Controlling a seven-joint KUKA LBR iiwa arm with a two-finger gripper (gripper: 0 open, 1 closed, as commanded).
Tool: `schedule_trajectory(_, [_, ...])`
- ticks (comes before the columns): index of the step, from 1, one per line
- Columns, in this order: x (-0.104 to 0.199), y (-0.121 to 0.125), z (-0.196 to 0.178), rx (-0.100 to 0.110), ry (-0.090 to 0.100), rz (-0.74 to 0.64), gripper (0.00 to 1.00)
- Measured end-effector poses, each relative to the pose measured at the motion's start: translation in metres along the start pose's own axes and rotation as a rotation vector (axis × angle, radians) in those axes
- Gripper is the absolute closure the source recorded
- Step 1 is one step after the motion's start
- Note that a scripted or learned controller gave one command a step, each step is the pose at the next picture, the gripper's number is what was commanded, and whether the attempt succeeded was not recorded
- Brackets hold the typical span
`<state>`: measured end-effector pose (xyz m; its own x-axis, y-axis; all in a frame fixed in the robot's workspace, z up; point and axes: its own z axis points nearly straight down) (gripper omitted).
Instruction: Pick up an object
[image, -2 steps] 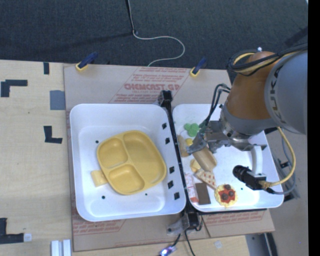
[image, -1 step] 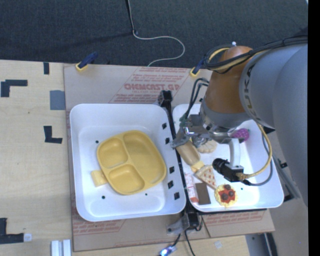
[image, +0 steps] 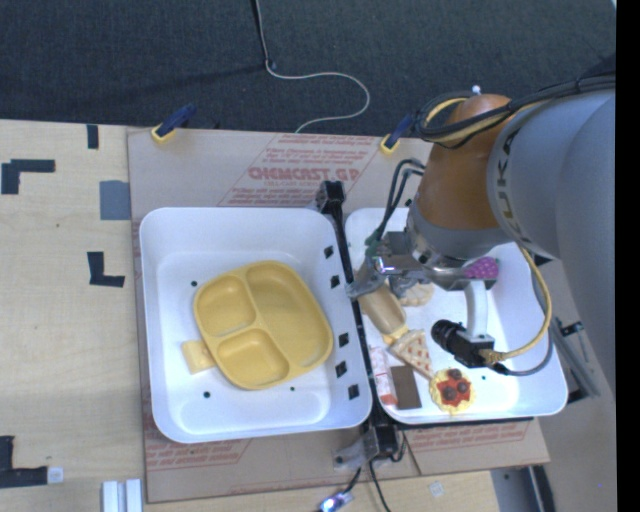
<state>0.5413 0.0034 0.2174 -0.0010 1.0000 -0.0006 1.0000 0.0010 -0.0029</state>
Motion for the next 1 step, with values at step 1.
schedule_trajectory(1, [0.0045, 0.0120, -0.0107, -0.002, 0.001, -0.001, 1.00])
